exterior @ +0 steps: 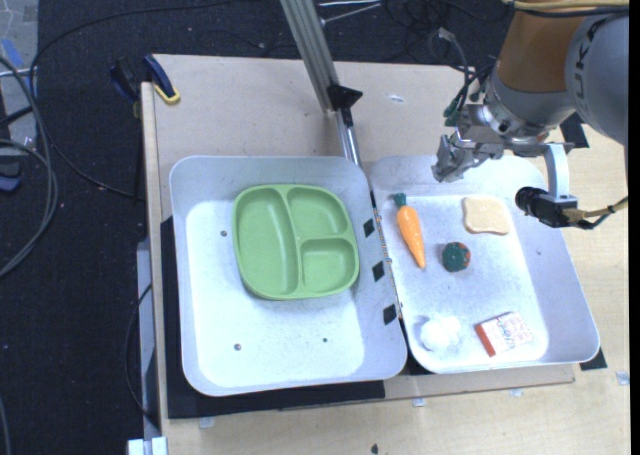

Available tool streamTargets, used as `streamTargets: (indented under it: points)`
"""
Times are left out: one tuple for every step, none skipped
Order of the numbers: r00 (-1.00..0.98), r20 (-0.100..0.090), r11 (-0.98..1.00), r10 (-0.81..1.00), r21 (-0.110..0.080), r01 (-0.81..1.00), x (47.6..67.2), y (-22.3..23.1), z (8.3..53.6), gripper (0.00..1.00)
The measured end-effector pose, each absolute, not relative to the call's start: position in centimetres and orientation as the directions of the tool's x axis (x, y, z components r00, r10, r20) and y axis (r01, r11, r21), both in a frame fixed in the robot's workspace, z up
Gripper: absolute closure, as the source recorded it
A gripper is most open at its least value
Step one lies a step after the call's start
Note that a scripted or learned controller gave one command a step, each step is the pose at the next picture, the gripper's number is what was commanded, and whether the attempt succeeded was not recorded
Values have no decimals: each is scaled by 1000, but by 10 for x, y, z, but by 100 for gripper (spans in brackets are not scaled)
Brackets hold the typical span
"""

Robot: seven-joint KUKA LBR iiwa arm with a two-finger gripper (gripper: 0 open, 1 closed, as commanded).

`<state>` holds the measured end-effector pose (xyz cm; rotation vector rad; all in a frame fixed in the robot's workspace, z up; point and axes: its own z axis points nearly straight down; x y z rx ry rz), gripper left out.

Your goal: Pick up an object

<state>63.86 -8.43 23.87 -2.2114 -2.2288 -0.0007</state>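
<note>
Fingers on the grey 2-finger gripper (pixel 452 160): too blurred to tell open from closed, hovering over the far rim of the right shallow white bin (pixel 560 283). Inside lie an orange carrot (pixel 411 234), toast-coloured bread slice (pixel 485 215), green-red round fruit (pixel 457 256), white lump (pixel 440 333) and red-white packet (pixel 503 333). Left white bin (pixel 200 343) holds a green compartment plate (pixel 296 241).

Two white bins: left bin (pixel 200 343), right bin (pixel 560 283). One green divided plate (pixel 296 241). One carrot (pixel 411 234), one bread slice (pixel 485 215), one green-red ball (pixel 456 256), one white lump (pixel 440 332), one red-white packet (pixel 505 332).
</note>
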Motion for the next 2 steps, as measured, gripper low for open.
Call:
streamTargets:
  points:
    - [-8, 2, 8, 1000, 0, 1000, 641, -34, 241, 100]
    - [-8, 2, 8, 1000, -1, 1000, 629, 22, 244, 100]
